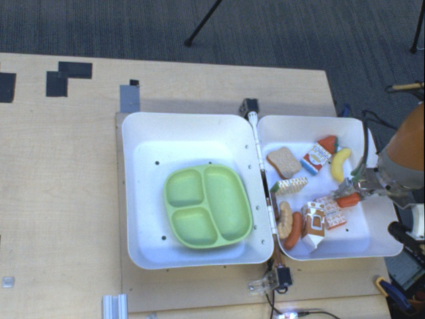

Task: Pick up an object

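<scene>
In the camera view, the claw (350,193) sits at the right edge of the right bin (378,244), low over a small orange-red piece (348,201) it seems to touch. How far it is parted cannot be told. Around it lie a banana (340,164), a bread slice (284,162), a small carton (316,220) and a sausage (295,225). The left bin (143,178) on the surface (60,198) holds a green divided plate (208,206).
</scene>
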